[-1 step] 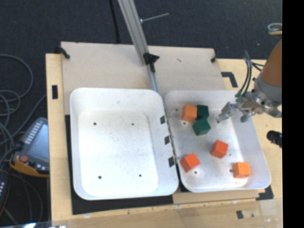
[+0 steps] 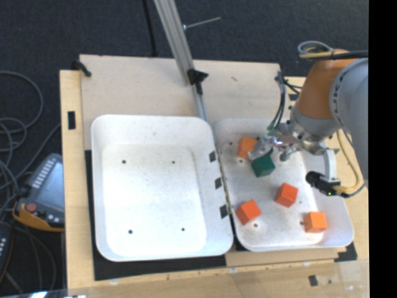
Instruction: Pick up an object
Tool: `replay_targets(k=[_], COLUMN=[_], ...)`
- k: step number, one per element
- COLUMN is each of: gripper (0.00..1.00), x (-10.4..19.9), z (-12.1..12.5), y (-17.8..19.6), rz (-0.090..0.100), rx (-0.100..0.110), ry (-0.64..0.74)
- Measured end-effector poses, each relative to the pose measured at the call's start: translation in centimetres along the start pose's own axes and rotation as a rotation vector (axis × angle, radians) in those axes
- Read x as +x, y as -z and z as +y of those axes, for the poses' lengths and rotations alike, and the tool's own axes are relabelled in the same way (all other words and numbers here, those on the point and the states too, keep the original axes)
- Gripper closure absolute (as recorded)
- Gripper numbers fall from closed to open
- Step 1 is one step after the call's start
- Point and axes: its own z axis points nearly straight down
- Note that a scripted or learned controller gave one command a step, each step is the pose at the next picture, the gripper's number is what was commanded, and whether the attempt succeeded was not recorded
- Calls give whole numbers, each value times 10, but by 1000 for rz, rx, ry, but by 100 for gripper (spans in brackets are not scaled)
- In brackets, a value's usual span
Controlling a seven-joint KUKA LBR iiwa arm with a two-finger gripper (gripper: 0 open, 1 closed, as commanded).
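Observation:
The right bin holds several small blocks. A dark green block lies in its upper middle part. An orange block sits just to the left of it, near the bin's left wall. Two red-orange blocks and a lighter orange block lie toward the front. My gripper reaches down from the right and hangs right over the top edge of the green block, touching or nearly touching it. The arm's body hides how the gripper stands on the block.
The left bin stands beside the right one, their walls meeting mid-bench. A slanted metal pole rises behind the bins. A teach pendant and cables lie on the floor at the left.

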Motion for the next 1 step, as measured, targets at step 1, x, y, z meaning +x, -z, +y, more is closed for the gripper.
replay_targets(k=[1], gripper=[0], x=[58], z=[30], y=[-30], rz=[-10], rx=[4], ry=[-3])
